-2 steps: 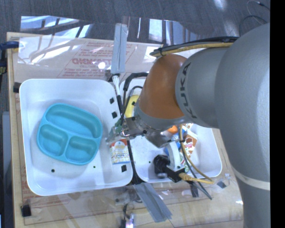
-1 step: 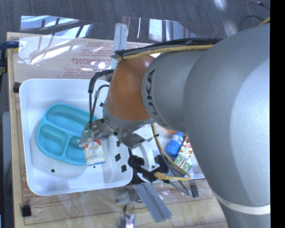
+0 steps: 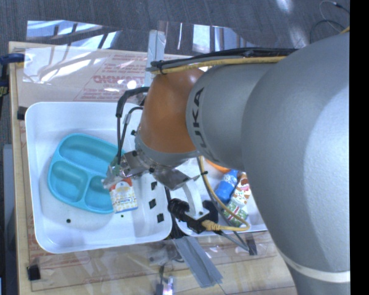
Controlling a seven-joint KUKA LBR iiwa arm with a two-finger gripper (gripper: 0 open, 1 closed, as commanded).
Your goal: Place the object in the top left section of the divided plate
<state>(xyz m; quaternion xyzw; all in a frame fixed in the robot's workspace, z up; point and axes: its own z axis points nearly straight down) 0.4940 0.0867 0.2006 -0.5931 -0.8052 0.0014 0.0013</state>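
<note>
A light blue divided plate (image 3: 74, 174) lies in the left white bin (image 3: 40, 128). My gripper (image 3: 119, 172) hangs over the plate's right edge, below the orange wrist band. It is shut on the top of a small white pouch (image 3: 123, 197) with a red and orange label. The pouch hangs tilted over the plate's lower right rim, and the arm hides the plate's far right side.
The right bin (image 3: 190, 226) holds a blue bottle (image 3: 226, 188), a colourful packet (image 3: 237, 209) and an orange item (image 3: 216, 164), mostly under the arm. The grey arm covers the right half of the view. A clear plastic sheet (image 3: 80, 72) lies behind the bins.
</note>
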